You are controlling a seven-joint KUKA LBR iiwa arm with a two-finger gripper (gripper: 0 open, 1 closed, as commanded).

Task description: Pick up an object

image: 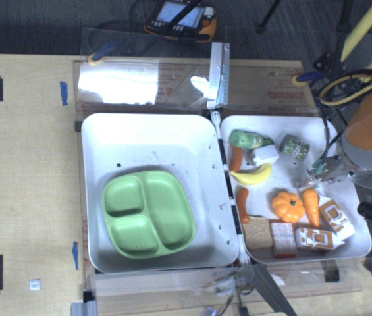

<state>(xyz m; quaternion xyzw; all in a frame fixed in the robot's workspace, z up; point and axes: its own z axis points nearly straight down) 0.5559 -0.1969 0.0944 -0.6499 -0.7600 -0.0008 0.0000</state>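
The gripper (320, 170) hangs over the right bin (363, 245), near its right wall, at the end of the grey arm (363, 147) with its orange band; whether it is wide or narrow cannot be told from this slanted view, since the metal parts at its tip blur together, and nothing is seen held in it. Just below the gripper and nearly touching it lies a carrot (311, 206), with a small pumpkin (288, 205) pressed against the carrot's left side. To the gripper's left sit a crumpled silver packet (294, 147), a banana (253, 174) and a green bottle (250, 139); further down are a brown-and-white carton (336, 218), two small boxes (283, 237) and a flat brown slab (257, 233). The crowding looks like the main danger: coming down on the carrot, one side of the gripper would likely land on the pumpkin or the carton rather than in a gap, pushing things aside instead of closing round anything. The carrot is tapered and smooth, so I would expect it to squirt out of a pinch made off its middle. The bin wall is near on the gripper's right, and a descent drifting that way could strike it. The left bin (100, 137), well away to the gripper's left, holds only a green divided plate (147, 211) and offers nothing easy to grasp.
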